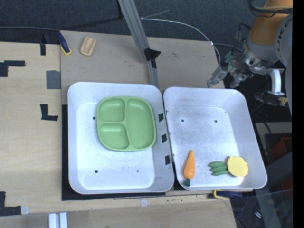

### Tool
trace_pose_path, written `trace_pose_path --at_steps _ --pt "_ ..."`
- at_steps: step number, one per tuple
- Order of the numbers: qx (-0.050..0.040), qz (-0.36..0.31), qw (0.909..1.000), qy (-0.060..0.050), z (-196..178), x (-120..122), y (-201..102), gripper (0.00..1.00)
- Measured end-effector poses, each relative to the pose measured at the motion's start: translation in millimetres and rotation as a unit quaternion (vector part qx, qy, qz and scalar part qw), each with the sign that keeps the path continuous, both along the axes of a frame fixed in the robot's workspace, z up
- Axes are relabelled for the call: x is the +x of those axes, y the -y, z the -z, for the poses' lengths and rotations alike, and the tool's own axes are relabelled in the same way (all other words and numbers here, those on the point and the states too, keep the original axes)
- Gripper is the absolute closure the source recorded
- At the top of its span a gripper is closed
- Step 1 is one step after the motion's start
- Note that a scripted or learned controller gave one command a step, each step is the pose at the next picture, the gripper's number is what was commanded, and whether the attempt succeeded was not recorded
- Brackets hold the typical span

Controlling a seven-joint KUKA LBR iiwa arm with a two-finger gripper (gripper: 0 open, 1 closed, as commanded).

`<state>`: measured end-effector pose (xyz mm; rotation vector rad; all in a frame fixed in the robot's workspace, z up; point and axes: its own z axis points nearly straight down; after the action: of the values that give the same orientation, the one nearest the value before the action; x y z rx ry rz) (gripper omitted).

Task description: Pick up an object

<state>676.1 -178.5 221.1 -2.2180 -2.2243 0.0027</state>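
Note:
An orange toy carrot lies near the front of the right bin. Beside it, in the front right corner, are a green pea pod and a yellow round piece, touching each other. A green divided plate rests in the left bin. My gripper hangs above the bench just beyond the right bin's far right corner, well away from the toys, with nothing seen between its fingers.
A slanted grey metal pole stands behind the bins, meeting the bench near their shared far edge. A small tan block and a blue-yellow clip lie on the bench at the back left. Cables loop near the arm.

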Motion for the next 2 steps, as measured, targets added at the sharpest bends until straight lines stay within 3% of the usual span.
trace_pose_path --at_steps 1,2 --pt "-0.0003 0.0 1.0 0.0 0.0 -0.1 0.2 0.0" --pt "0.0002 0.0 1.0 -0.002 47.2 -7.9 -4.5 0.0"
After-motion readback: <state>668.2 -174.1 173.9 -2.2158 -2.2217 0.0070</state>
